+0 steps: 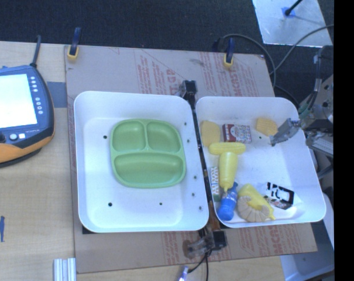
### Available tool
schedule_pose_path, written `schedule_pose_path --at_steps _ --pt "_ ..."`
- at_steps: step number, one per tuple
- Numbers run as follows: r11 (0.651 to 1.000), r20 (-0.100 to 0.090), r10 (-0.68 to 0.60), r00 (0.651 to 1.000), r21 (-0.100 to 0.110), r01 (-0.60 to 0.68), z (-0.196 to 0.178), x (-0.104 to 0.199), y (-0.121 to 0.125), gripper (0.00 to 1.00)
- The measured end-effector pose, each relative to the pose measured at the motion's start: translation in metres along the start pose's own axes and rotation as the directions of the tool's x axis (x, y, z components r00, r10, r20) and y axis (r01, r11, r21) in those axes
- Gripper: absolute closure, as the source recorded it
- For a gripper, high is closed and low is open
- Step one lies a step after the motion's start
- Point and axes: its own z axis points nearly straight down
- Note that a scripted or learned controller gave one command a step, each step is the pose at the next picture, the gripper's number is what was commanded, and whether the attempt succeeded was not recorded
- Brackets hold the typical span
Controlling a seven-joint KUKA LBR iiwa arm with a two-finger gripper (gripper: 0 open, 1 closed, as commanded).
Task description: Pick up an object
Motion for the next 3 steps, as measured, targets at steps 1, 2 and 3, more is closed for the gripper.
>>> schedule_pose_path --at_steps 1,2,3 --pt "1.000 0.000 -0.002 1.000 0.004 0.002 0.129 0.049 0.008 0.00" --pt "1.000 0.001 -0.003 1.000 0.001 0.003 0.190 0.041 0.055 0.00" --pt "1.000 0.000 -0.002 1.000 0.002 0.002 0.189 0.063 0.040 0.00"
